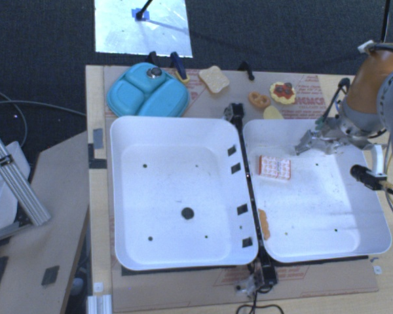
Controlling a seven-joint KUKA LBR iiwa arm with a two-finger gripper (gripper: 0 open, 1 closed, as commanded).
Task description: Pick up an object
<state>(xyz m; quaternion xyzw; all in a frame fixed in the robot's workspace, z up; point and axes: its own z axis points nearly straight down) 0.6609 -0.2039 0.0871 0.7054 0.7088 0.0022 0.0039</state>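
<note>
Bins number two, white and shallow. One flat pink-and-white waffle square [275, 168] lies in the right bin [327, 237], and one small orange strip [264, 224] sits by its left wall. The grey claw [312, 141] hovers nearby with fingers apart, holding nothing. The left bin [150, 133] holds one dark round dot [187, 212].

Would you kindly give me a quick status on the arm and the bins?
Gripper over the right bin, holding nothing. Waffle piece lies flat just left of it, untouched. Nothing between them; small orange piece sits by the divider.
</note>
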